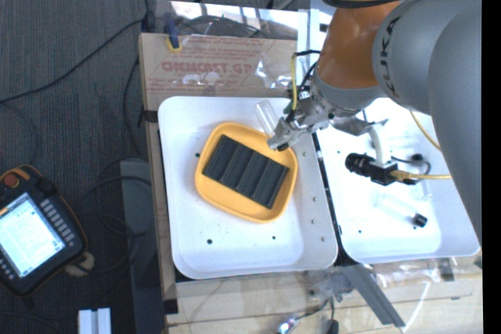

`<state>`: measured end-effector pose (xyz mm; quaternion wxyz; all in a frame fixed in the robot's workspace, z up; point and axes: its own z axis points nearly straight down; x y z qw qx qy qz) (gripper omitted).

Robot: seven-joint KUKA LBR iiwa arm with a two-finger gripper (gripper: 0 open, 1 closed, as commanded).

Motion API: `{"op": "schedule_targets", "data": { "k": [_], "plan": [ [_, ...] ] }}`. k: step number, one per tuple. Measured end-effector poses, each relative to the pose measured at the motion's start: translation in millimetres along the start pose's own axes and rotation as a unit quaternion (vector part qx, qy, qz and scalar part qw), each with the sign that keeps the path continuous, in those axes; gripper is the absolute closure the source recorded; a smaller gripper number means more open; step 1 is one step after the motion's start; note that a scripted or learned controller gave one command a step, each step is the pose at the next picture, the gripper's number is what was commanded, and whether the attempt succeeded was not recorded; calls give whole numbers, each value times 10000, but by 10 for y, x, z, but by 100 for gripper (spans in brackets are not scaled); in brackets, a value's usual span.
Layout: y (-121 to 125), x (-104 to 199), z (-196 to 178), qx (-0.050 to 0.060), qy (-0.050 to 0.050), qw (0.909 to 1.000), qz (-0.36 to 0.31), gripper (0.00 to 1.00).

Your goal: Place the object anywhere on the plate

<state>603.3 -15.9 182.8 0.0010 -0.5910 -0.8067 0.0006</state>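
Black ribbed block (245, 170) lies on yellow plate (227, 199), just near-left of gripper (279, 138) at the plate's far-right rim. Long axis runs far-left to near-right. Can't tell the grip opening.

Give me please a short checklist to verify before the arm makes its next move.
1. Dark ribbed object lies on the yellow plate: ok.
2. Object lies flat, inside the plate's rim: ok.
3. Plate sits inside the left bin: ok.
4. Gripper is free of the object: cannot tell; it hangs at the object's upper right corner.
5. Path upward for the gripper: cannot tell.
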Motion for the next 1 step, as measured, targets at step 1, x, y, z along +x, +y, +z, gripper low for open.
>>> {"op": "schedule_targets", "data": {
  "k": [1],
  "plan": [
    [1, 2, 0, -1, 4, 10000, -1, 0]
  ]
}}
